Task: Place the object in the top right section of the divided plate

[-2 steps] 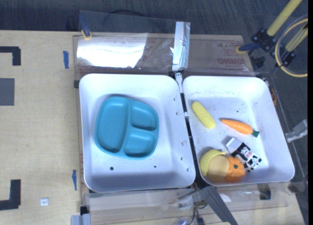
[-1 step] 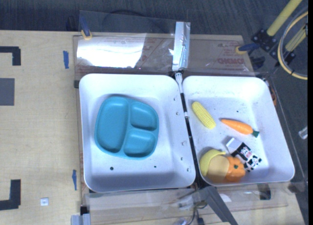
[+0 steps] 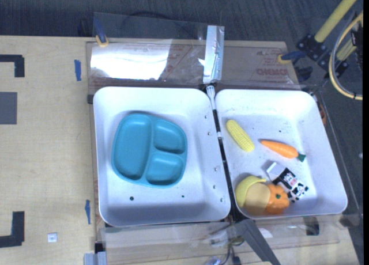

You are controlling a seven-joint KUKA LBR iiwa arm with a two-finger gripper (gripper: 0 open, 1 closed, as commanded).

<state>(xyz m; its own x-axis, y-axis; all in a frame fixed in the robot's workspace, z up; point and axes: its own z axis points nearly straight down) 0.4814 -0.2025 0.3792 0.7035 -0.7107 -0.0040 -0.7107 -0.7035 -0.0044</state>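
**Toys in right bin, plate in left bin**

We see two white bins side by side. The left bin holds a blue divided plate, lying flat near its middle. The plate has one long section on its left side and two smaller ones on its right, one upper and one lower.

The right bin holds all the loose things, well apart from the plate. A yellow corn cob lies at the bin's upper left, tilted. An orange carrot lies right of it, green tip pointing toward the right wall. At the bin's lower edge a yellow-green round fruit touches an orange fruit. A small black-and-white block sits just above and right of them, touching the orange one.

We cannot tell which is the task's object. Gripper state: we cannot tell.
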